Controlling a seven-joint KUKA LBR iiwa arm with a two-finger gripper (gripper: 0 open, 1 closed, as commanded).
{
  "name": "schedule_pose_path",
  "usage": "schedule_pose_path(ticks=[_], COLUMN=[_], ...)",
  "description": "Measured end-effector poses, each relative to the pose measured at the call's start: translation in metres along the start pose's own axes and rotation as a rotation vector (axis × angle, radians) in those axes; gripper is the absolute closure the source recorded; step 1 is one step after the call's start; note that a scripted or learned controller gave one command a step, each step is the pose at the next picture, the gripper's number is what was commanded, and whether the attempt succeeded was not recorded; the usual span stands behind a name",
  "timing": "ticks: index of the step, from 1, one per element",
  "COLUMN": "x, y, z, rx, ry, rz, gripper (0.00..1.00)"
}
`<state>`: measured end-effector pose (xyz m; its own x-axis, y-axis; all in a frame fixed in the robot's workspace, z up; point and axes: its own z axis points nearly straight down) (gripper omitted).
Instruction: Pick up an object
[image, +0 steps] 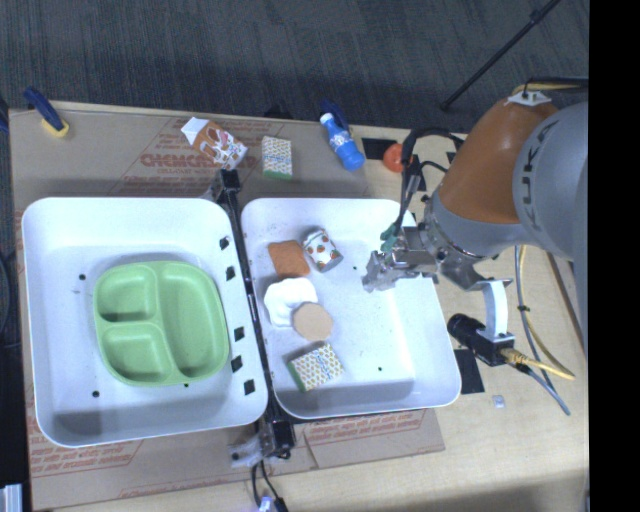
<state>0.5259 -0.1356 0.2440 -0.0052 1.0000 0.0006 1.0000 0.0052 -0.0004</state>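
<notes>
Claw (378, 272) hovers in the right bin (425, 385), grip state impossible to tell. Nearest target: patterned ball (320, 249) just left (beside the brown block (289, 258)). Descend squarely over it.

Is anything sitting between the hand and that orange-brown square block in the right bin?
Yes. The small round white and brown patterned object lies just right of the orange-brown square block, roughly on the line to the hand. Bare bin floor covers the remaining gap.
</notes>
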Motion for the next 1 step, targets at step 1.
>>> schedule_pose_path(ticks=[1], x=[-0.0223], y=[-0.0502], z=[0.0289], rx=[0.003], ry=[-0.001], rz=[-0.001], gripper=[1.0])
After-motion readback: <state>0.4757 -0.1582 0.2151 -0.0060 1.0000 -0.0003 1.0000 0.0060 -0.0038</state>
